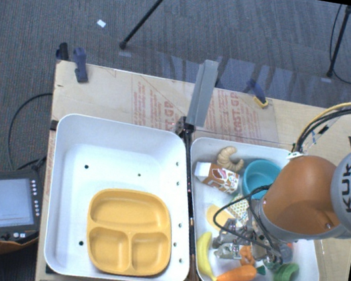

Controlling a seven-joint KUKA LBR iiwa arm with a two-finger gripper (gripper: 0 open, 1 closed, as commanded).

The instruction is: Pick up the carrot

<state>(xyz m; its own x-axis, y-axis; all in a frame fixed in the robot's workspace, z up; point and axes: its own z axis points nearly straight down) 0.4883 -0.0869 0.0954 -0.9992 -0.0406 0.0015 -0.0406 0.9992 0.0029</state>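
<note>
Gripper low over carrot, right bin, near front wall.

Carrot lies flat beside the banana, green toy close by. Best to straddle its thick middle, clear of neighbours. Arm reaches from the right, wrist bent steeply down; gripper just above carrot. Grip state: cannot tell.

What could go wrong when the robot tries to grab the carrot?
The carrot lies in a crowded corner of the right bin, with a banana on one side and a green toy on the other. The tool might bump those or pinch the wrong one. The carrot also sits near the bin's front wall, so it could slip away.
</note>
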